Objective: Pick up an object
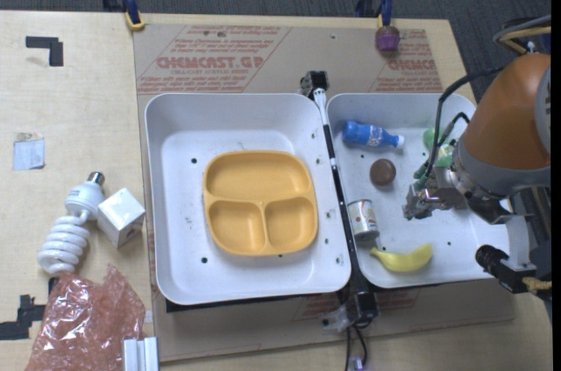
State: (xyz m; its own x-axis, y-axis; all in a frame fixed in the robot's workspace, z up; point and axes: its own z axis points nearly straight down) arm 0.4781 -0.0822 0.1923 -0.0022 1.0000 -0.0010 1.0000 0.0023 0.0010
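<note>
The gripper (423,204) hovers low in the right bin (456,268), its state impossible to tell, just above the banana (403,258) near the front wall, which looks light, curved and smooth, best pinched across its thick middle.

Tray (260,203) in left bin (166,185); bottle (370,135), can (362,218), banana (402,258) in right (ball (382,173) between).

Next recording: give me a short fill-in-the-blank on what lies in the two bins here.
1. The yellow divided plate lies in the ____ bin.
2. The banana lies in the ____ bin.
3. The bottle lying on its side is ____ in colour.
4. The claw hangs over the ____ bin.

Missing words: left; right; blue; right
</note>
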